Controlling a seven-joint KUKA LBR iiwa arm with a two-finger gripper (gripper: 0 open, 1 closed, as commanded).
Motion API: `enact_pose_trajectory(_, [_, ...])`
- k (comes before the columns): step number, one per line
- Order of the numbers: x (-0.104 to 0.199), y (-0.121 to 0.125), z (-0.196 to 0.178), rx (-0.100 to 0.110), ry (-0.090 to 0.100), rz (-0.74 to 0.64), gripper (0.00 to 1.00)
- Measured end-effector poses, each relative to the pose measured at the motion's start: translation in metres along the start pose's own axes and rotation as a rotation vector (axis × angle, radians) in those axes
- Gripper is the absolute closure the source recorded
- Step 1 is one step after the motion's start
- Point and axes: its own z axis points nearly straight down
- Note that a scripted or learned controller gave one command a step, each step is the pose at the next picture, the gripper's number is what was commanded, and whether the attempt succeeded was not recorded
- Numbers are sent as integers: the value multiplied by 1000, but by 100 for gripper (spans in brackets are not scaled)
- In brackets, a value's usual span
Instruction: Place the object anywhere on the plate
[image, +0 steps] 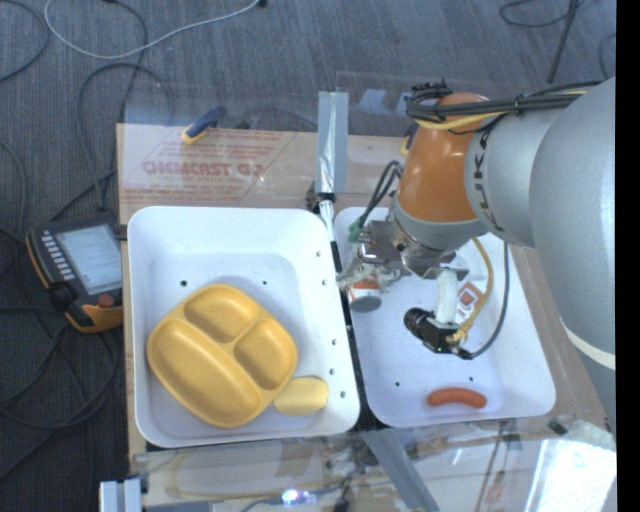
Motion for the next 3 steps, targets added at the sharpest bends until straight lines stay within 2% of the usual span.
enact_pose_trajectory(1, [85,-30,0,-1,1,-468,100])
enact_pose_trajectory(2, [144,-54,44,1,1,-609,100])
enact_pose_trajectory(3, [143,-54,44,0,0,-608,0])
